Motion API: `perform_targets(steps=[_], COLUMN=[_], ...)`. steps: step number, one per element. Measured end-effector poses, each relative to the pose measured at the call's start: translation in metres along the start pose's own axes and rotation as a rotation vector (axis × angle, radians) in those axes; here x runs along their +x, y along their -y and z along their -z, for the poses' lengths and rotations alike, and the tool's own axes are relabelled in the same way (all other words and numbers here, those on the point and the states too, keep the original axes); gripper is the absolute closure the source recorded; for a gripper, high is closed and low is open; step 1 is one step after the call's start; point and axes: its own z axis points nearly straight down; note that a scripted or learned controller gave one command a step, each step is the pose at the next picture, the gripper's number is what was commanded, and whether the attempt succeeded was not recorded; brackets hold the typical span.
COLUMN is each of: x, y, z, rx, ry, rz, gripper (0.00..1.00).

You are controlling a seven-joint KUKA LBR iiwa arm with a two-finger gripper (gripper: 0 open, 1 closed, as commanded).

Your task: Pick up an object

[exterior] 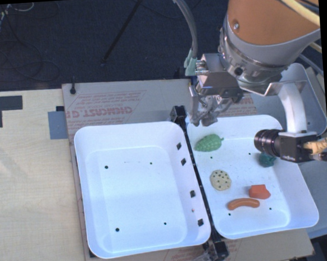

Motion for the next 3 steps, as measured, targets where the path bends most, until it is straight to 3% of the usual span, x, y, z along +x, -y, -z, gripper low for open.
perform_targets(steps=[1,2,3], x=[0.056,0.101,0.099], y=[-0.039,-0.028,0.0], z=[-0.002,-0.002,-0.009], rx=[0.003,0.002,0.005], ry=[0.002,0.002,0.003], rz=[-0.003,-0.004,-0.007], gripper=[1.0,1.0,1.0])
